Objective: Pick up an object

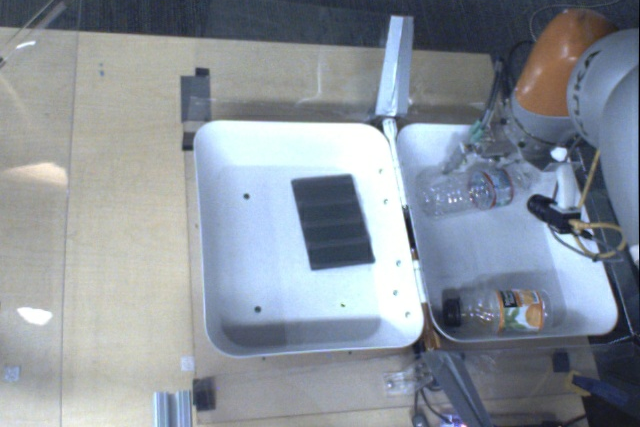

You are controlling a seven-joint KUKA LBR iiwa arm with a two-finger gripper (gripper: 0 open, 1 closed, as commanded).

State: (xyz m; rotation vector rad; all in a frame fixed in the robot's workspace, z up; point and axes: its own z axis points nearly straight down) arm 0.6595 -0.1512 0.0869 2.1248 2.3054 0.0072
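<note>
the gripper is hard to read from here: its fingers blur into the clear plastic bottle lying just under and in front of it, so i cannot tell how far it is spread or whether it has hold of anything. the arm is cut off at the frame edge. that bottle sits in the right bin; nearer the front rim lies a juice bottle, well apart. beyond, the left bin holds a dark ridged slab.
</note>
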